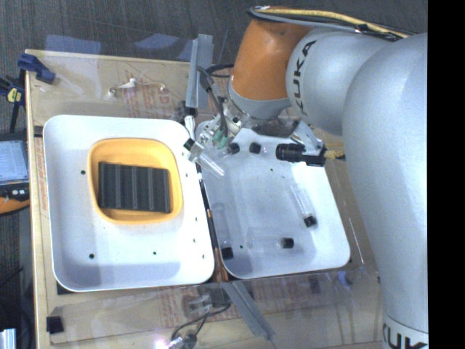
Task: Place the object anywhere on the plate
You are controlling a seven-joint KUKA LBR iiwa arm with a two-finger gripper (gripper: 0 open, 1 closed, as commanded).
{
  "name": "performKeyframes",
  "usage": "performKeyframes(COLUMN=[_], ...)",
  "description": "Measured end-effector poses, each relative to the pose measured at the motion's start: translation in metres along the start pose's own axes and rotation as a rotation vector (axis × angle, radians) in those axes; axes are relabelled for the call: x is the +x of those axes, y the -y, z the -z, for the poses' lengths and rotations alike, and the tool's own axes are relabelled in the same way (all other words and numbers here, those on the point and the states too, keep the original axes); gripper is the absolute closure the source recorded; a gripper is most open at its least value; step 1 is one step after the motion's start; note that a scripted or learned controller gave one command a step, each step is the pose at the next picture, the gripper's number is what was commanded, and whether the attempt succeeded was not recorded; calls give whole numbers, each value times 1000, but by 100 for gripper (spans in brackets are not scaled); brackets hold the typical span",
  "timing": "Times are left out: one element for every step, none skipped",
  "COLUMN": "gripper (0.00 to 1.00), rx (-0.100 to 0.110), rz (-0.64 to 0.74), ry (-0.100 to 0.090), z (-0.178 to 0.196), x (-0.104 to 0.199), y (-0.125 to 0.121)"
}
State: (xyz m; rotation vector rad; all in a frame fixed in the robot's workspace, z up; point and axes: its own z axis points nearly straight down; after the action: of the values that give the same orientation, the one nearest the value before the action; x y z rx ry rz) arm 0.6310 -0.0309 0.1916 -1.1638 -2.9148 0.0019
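Two-finger gripper (205,145), grip state not discernible, is positioned at the bins' shared edge with a clear, tube-like plastic object (212,166) slanting at its tip; the yellow rounded-square plate (131,148) is located just beside it, toward the view's left.

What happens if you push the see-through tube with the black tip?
The clear tube looks round and slim, so it would probably roll. It seems thin plastic, so likely light, and its smooth surface may slip.
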Motion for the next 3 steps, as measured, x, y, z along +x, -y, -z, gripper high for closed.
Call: performKeyframes(gripper=[0, 0, 0], rx=[0, -2, -3], rz=[0, -26, 192], ry=[0, 4, 5], z=[0, 38, 52], x=[0, 29, 51], y=[0, -6, -18])
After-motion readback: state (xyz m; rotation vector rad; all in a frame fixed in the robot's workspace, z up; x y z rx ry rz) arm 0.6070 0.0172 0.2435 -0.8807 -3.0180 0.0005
